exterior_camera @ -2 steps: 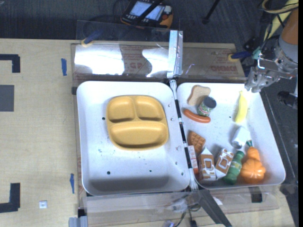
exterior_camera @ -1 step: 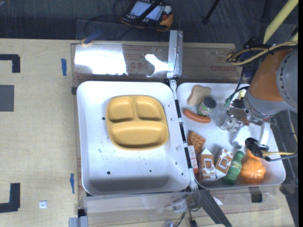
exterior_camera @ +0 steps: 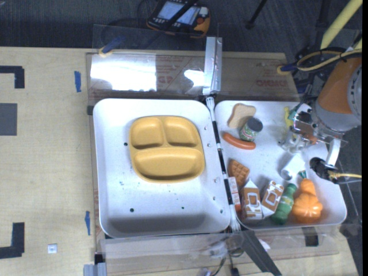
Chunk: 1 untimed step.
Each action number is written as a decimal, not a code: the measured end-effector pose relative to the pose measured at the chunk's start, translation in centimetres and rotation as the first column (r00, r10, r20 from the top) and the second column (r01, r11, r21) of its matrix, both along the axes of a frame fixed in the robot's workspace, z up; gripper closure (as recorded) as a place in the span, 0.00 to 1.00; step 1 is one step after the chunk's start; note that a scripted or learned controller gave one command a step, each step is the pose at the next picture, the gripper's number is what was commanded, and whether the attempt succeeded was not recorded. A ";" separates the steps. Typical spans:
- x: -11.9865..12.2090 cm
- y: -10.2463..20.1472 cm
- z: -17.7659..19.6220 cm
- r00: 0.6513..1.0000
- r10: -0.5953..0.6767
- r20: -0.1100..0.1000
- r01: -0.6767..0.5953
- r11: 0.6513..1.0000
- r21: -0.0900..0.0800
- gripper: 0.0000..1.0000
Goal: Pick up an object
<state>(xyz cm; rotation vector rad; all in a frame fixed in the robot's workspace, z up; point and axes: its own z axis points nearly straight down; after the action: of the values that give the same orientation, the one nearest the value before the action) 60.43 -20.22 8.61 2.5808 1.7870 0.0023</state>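
1. Camera view looks down on a light wooden bench [exterior_camera: 46,154] with two shallow white bins side by side.
2. In the left white bin [exterior_camera: 109,206] sits a yellow plastic plate with three sections [exterior_camera: 167,148], near the middle of the bin.
3. In the right white bin [exterior_camera: 270,111] there are many small toy foods.
4. At the back of this bin lies a tan slice of toy bread [exterior_camera: 240,115], and a small green can with a dark top [exterior_camera: 250,129] stands just beside it.
5. A red toy sausage [exterior_camera: 239,142] lies just in front of the can.
6. A brown toy waffle [exterior_camera: 238,170] lies near the bin's left wall.
7. Two small brown and white cartons [exterior_camera: 261,199] stand at the front of the bin, and a green bottle [exterior_camera: 285,202] lies next to them.
8. An orange toy pepper [exterior_camera: 307,202] sits in the front right corner, touching the bottle.
9. The grey arm with an orange band [exterior_camera: 342,94] reaches in from the right.
10. Its end effector [exterior_camera: 296,137] hangs over the right side of the right bin, behind the pepper and well apart from the can.
11. I cannot tell if it is spread or closed, and I see nothing held in it.
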 end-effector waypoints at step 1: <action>-0.7 1.6 3.3 0.994 -0.105 -0.001 0.105 0.994 0.000 1.00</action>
<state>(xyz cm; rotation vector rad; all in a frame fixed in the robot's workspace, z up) 59.72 -18.60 11.92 2.6721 1.6487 0.0003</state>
